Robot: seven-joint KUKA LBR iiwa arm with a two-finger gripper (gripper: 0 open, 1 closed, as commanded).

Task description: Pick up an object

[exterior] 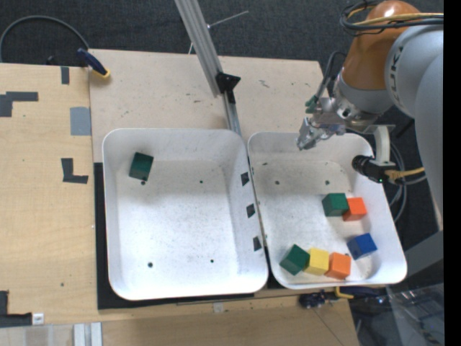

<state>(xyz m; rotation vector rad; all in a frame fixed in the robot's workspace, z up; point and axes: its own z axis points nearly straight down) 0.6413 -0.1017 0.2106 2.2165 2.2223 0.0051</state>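
Wood table (166, 85) w/ 2 white bins. Left bin (115, 193): 1 green cube (141, 166). Right bin (288, 157): 6 cubes — 2 green, 2 orange, 1 yellow, 1 blue (361, 245). Pincer (308, 139) over right bin's far rim, nothing grasped.

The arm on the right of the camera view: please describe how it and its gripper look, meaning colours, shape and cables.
The arm is thick and rounded, light grey, with a glossy orange band above the wrist. Thin dark cables loop over the orange part. The gripper is small, of grey metal, with a bit of green at its side. A black fitting with a cable sits below the wrist.
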